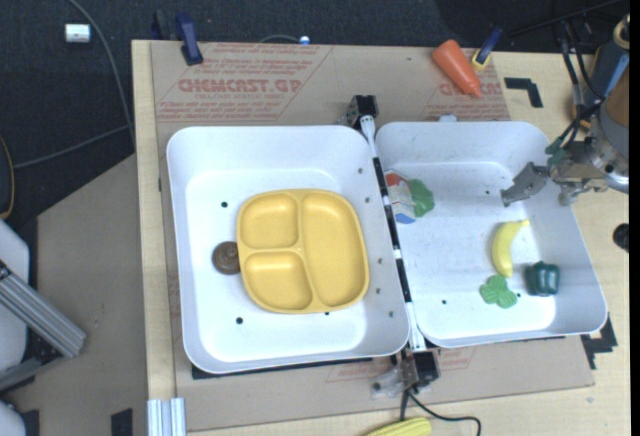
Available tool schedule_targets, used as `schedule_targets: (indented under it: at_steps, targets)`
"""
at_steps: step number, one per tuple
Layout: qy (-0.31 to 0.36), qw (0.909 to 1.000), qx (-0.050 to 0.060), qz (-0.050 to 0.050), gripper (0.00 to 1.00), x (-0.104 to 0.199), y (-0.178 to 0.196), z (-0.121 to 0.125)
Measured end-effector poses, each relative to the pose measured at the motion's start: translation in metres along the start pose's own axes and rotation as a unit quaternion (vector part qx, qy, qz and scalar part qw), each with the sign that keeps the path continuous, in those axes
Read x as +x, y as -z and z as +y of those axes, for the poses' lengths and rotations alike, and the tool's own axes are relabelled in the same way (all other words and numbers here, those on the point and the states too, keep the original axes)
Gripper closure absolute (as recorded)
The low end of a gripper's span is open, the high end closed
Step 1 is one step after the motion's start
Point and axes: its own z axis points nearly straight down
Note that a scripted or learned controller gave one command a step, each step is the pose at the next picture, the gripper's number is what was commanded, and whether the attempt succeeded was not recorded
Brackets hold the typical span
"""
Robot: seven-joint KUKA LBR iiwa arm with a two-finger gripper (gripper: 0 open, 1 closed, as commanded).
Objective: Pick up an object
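The yellow divided plate [300, 251] fills my left bin, while in the right bin [445, 324] the gripper [535, 180], fingers wide and holding nothing, hovers above the banana [507, 246], which may roll against the bin wall.

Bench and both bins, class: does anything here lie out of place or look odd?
One thing: an orange carrot-shaped toy lies outside both bins, on the board beyond the right bin. The yellow divided plate sits slightly askew in the left bin.

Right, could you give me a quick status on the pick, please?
Gripper over right bin's far edge, holding nothing. Banana lies untouched below it. Green piece and teal object close beside banana.
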Motion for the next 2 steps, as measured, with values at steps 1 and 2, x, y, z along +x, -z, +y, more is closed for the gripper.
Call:
schedule_targets:
  at_steps: [1,2]
  targets:
    - [0.0,1.0,0.001,0.001,0.0,0.009,-0.07,-0.005]
    - [0.0,1.0,0.001,0.001,0.0,0.022,-0.115,-0.024]
